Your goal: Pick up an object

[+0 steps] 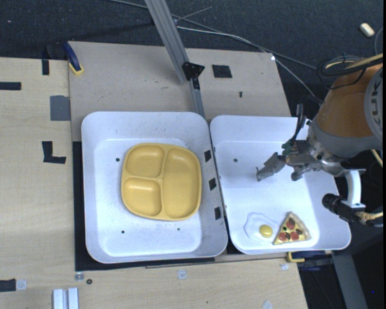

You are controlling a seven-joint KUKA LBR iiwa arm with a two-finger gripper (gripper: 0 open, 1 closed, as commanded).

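Observation:
In the right bin [238, 134], near its front edge, lie a toy fried egg [259, 227] and a toy pizza slice [291, 229], side by side. My gripper [282, 173] hangs over the middle of the same bin, farther back than both toys. Its fingers are spread open with nothing between them; one dark fingertip [265, 172] points left. The grey arm with its orange band [350, 108] comes in from the right.
The left bin [96, 172] holds a yellow divided plate [161, 180] at its centre. A slanted metal pole [170, 31] rises from the bench behind the bins. Cables run over the dark floor at the back.

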